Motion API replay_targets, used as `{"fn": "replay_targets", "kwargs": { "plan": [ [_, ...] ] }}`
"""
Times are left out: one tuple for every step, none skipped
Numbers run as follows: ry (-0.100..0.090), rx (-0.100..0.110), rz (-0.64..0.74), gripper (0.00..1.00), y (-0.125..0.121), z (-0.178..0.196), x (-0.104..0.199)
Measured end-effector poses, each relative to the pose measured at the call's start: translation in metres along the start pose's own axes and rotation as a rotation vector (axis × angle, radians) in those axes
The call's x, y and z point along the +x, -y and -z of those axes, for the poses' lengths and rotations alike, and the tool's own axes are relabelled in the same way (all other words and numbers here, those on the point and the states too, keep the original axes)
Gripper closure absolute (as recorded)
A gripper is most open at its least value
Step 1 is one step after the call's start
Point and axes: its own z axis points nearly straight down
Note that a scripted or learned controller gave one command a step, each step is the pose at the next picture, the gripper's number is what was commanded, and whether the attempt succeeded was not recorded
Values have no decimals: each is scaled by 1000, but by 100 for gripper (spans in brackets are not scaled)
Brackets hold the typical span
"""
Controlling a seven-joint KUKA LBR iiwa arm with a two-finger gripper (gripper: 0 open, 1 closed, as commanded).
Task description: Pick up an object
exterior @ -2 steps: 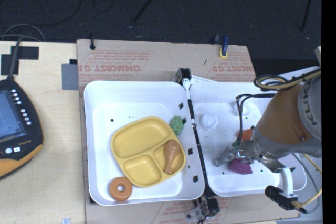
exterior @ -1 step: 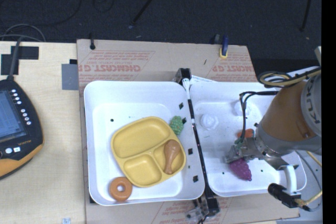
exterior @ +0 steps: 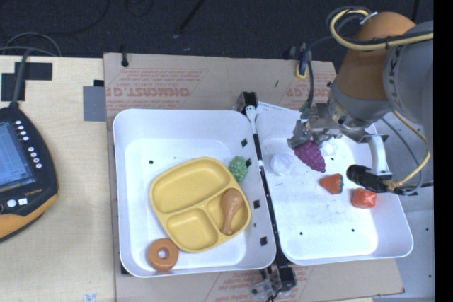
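While the arm reached in from the right, the counter carried two white bins side by side, and the claw hung over the far part of the right bin. Whether the claw was clenched or released could not be told. The left bin lay to the claw's left and held a yellow divided plate, well apart from the claw, toward the near side. A drumstick rested in that plate's right section. A purple bunch of grapes lay just below the claw, touching or nearly touching it; no grip on it could be made out. A donut sat beside the plate's near-left edge. An orange-red strawberry lay near the grapes, nearer the viewer, and a red piece to its right. A small green piece sat by the plate's far right rim.
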Motion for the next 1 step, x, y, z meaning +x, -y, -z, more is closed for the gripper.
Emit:
{"fn": "replay_targets", "kwargs": {
  "plan": [
    [-3,11,-1,100,15,100,81]
  ]
}}
